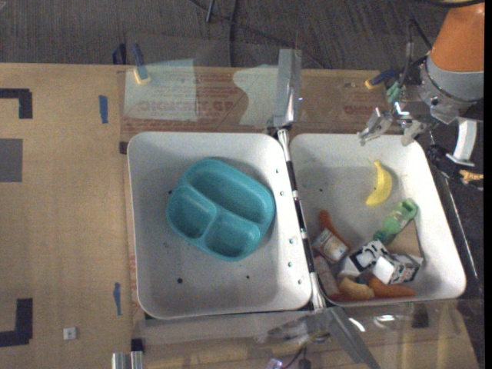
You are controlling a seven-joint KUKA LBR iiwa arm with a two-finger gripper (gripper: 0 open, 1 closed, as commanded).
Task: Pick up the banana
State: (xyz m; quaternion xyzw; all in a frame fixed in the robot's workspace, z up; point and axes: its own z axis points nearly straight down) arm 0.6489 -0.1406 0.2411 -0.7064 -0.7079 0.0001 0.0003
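A small yellow banana point(380, 184) lies on the floor of the right bin point(338, 171), in its upper right part, on its own. My gripper point(393, 129) hangs over the bin's far edge, above and a little right of the banana. Its two fingers point(372, 131) are spread apart with nothing between them.
The left bin point(154, 283) holds a teal divided plate point(221, 207). In the right bin's near half lie a green bottle point(397, 221), a red sausage-like item point(329, 225), small cartons point(333, 245) and other toy foods point(382, 268). A metal divider point(288, 91) stands behind the bins.
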